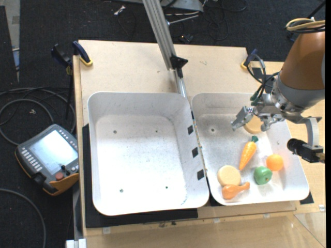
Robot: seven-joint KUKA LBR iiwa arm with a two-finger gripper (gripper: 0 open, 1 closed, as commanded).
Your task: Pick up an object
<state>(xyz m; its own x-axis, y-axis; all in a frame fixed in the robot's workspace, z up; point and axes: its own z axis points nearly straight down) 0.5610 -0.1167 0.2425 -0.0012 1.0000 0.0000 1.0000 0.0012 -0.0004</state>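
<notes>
My gripper (253, 120) hangs over the far part of the right bin (217, 110), its fingers spread apart and open. A tan round object (253, 127) lies directly beneath it, partly hidden by the fingers; I cannot tell whether they touch it. Nearer the front lie a carrot (248, 154) with a green top, an orange (274, 162), a green apple (262, 175), a cream round piece (229, 175) and an orange drumstick-shaped piece (235, 190).
The left bin (103, 112) stands beside the right one, their walls meeting at a ridge (196, 143). A metal pole (160, 27) slants down to the bins' far junction. A teach pendant (49, 156) lies on the floor to the left.
</notes>
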